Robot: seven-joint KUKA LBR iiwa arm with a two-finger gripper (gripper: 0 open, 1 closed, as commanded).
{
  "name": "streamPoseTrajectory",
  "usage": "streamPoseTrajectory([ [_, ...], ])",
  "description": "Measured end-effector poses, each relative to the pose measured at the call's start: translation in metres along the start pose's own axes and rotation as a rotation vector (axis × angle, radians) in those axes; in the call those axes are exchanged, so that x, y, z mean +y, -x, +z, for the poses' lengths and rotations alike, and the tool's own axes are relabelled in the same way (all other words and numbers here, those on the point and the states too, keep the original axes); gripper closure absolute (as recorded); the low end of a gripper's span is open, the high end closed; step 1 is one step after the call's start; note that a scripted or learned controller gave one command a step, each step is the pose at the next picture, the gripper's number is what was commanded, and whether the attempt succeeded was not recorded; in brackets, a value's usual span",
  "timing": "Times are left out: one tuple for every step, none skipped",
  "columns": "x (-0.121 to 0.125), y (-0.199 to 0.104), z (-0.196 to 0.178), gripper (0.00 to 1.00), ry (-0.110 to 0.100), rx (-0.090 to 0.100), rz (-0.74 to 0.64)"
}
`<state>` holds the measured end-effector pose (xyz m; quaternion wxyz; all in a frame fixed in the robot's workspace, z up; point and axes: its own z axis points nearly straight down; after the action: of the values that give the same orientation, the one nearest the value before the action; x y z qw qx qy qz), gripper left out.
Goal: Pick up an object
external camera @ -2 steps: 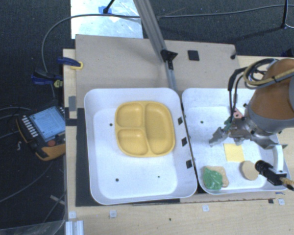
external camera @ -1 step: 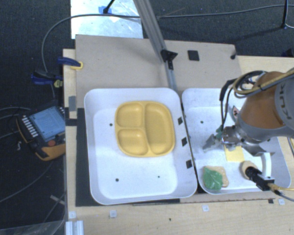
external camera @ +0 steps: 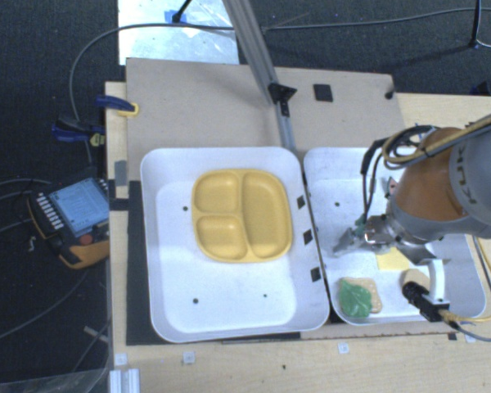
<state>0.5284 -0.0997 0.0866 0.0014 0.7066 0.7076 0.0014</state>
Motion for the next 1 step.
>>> streamPoseTrajectory([
  [0.0028,0.0011,-0.0130,1.00,0.010,-0.004,0.000],
])
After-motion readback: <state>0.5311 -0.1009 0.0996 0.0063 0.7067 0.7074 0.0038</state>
